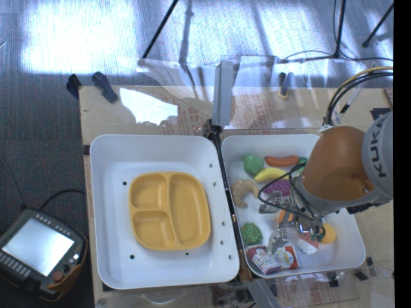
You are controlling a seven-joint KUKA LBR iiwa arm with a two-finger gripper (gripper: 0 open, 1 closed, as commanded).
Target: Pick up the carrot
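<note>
The carrot [282, 160] lies untouched at the far side of the right bin [347, 252], beside the banana [271, 174] and green fruit [253, 165], while the gripper [290, 226] hangs low nearer the front, its grip unreadable, so the pick seems wholly ahead.

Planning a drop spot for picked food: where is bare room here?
Free: the white floor of the left bin around the yellow three-compartment plate, and the plate's compartments. Crowded: the right bin, packed with toy food beneath the gripper.
</note>
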